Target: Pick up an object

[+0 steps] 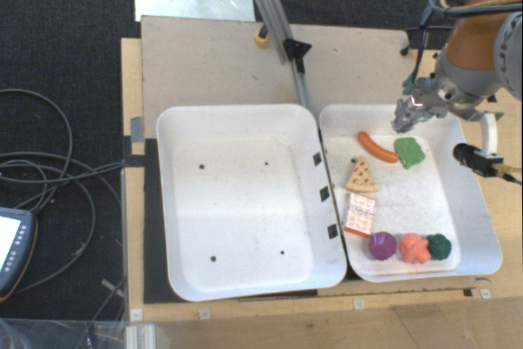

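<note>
Seven small toy foods are lying in the right white shallow bin: nearest, a purple round plastic piece, an orange lumpy piece and a dark green broccoli-like piece are sitting bunched along the front wall, perhaps having slid there. Behind them a pink-and-white flat wafer and a triangular pizza slice are lying, then an orange sausage touching a light green leafy piece. The gripper is hovering just beyond those two, probably lining up a pick; I cannot tell how it is set.

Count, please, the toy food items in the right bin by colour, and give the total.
Green: 2, the leaf piece and the dark broccoli
Orange-red: 2, the sausage and the orange lump
Purple: 1, the round piece
Tan: 1, the pizza slice
Pink and white: 1, the packet
Total: 7
</note>
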Robot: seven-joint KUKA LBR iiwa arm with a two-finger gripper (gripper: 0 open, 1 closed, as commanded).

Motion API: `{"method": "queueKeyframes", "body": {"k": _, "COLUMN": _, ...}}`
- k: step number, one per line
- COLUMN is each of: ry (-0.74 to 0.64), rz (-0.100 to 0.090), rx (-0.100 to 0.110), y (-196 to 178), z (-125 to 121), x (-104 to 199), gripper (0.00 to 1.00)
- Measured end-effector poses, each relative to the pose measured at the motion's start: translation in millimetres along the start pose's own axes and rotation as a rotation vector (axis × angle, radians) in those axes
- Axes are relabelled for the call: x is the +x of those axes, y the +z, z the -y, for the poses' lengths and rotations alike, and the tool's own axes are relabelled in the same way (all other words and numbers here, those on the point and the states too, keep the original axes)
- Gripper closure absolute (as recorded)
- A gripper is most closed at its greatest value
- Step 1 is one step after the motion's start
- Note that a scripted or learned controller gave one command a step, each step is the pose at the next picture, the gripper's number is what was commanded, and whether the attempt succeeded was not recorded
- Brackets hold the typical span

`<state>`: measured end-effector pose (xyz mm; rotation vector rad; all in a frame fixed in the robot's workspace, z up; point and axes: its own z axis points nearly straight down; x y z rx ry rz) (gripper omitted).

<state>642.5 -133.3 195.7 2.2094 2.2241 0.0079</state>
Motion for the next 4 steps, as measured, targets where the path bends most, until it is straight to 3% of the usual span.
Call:
{"method": "queueKeyframes", "body": {"k": 1, "ry": 0.001, "rz": 0.000, "rx": 0.004, "y": -18.8, "z": -1.4, "x": -0.1, "gripper": 1.00}}
{"method": "queueKeyframes", "body": {"k": 4, "ry": -0.005, "rz": -0.004, "rx": 0.007, "y": -28.8, "z": 3.2, "x": 176.2, "gripper": 1.00}}
